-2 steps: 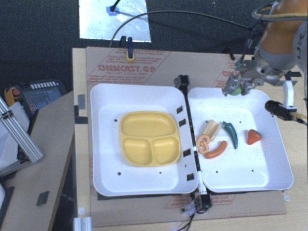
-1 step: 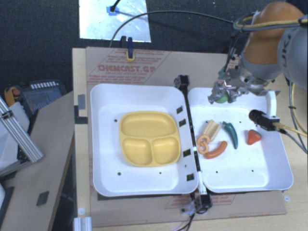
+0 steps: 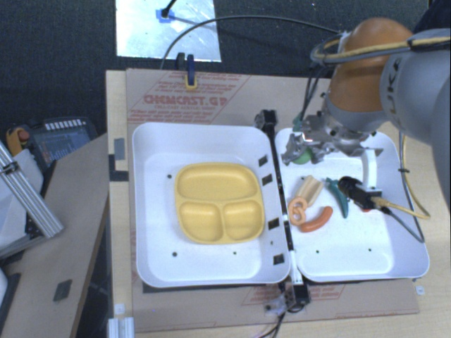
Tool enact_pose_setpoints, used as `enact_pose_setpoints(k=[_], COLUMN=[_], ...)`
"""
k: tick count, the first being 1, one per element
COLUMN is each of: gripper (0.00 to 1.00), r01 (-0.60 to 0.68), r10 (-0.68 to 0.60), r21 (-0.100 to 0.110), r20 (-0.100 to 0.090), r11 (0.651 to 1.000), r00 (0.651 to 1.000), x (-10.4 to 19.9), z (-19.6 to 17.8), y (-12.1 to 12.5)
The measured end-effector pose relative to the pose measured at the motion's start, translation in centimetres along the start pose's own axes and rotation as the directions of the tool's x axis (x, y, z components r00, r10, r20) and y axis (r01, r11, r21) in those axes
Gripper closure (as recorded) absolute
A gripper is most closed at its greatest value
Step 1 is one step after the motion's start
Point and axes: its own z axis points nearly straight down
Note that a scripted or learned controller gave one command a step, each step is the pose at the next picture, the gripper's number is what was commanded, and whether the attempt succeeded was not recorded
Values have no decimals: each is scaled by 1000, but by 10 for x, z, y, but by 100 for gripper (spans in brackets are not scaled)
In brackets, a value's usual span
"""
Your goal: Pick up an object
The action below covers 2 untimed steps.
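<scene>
My gripper (image 3: 309, 146) hangs low over the far left corner of the right bin (image 3: 366, 259). A small green object (image 3: 301, 157) lies directly beneath it, partly hidden by the gripper, and I cannot tell whether they touch. Nearer the bin's middle lie a tan cylinder (image 3: 309, 187), an orange ring (image 3: 297, 208) and an orange sausage-shaped piece (image 3: 317, 219), all close together. A slim teal object (image 3: 339, 198) lies just right of them.
The left bin (image 3: 151, 189) holds a yellow divided tray (image 3: 217, 201) at its middle. A black hinge strip (image 3: 276, 189) runs between the two bins. The grey arm with its orange band (image 3: 366, 62) reaches in from the upper right.
</scene>
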Motion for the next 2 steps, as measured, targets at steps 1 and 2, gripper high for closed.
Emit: enact_pose_setpoints(k=[1, 2], gripper=[100, 100], r01=[2, 2], r10=[-2, -2], r21=[-2, -1], r20=[-1, -1], r11=[1000, 1000], r00=[1000, 1000], x=[58, 117], z=[-3, -5], y=[-12, -37])
